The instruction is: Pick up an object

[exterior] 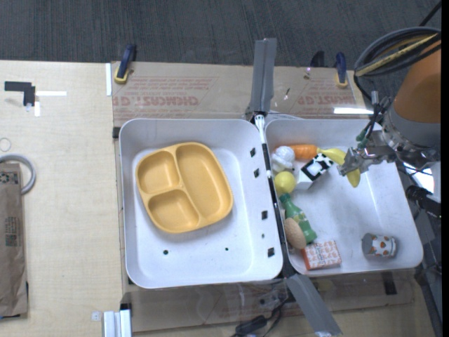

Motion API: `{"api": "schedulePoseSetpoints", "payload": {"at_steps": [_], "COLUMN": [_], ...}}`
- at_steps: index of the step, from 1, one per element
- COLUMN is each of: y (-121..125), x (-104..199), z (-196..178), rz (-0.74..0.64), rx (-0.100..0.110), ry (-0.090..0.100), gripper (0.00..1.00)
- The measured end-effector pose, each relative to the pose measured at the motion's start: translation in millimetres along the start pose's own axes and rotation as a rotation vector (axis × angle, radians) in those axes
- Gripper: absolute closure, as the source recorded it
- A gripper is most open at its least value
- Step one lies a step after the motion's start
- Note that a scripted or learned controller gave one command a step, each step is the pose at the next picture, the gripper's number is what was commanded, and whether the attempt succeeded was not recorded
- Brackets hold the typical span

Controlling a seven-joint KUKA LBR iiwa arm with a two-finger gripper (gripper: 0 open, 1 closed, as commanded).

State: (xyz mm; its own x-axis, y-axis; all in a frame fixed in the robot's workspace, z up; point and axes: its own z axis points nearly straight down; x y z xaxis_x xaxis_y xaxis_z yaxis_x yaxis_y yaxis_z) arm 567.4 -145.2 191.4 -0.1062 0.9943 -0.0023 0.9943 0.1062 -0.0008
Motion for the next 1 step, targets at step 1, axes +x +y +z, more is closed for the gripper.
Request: {"api": "schedulePoseSetpoints", "payload": {"at_steps": [1], "y": [-27.0], "x": [-23.3], "z": [10.3], "rz": [-0.021], "rx": [0.002], "ry": [0.001], "gripper": [1.0]}}
